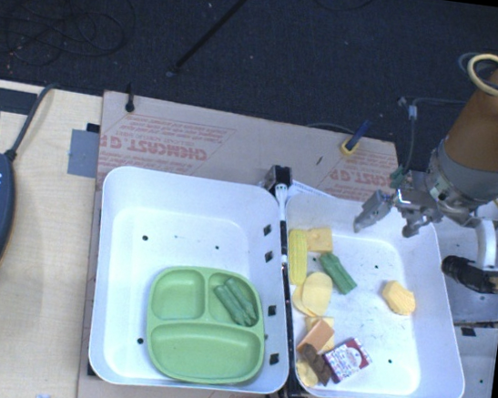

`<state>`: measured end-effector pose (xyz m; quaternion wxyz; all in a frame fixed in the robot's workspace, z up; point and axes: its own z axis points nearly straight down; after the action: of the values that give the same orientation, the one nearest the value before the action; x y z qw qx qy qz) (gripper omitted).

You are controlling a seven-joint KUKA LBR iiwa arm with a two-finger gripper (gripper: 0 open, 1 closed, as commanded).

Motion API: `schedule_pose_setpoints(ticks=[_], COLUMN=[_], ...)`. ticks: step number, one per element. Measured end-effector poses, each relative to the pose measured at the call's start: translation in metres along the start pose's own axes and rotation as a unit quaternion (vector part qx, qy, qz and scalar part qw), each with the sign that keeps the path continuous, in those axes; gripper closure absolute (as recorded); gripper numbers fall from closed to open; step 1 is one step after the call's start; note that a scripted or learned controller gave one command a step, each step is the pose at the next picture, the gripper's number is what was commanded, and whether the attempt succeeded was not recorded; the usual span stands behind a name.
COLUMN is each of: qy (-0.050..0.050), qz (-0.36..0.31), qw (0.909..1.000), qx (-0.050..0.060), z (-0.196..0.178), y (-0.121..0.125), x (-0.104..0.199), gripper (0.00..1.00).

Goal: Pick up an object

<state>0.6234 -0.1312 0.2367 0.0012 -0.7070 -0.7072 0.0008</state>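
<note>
While poised over the far rim of the right bin, hung the gripper with jaws spread and nothing between them, likely clear of the clutter before descending. Lay below as candidates: corn cob, green piece, yellow lump, red packet. Sat well apart in the left bin: green divided plate.
</note>
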Motion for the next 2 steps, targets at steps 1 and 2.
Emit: schedule_pose_setpoints(ticks=[1, 2], qy=[0.001, -0.001], qz=[-0.001, -0.001], qw=[1.0000, 1.0000], qx=[0.004, -0.003], z=[0.104, 0.150], y=[-0.042, 0.015], x=[0.043, 0.014], gripper=[0.00, 0.00])
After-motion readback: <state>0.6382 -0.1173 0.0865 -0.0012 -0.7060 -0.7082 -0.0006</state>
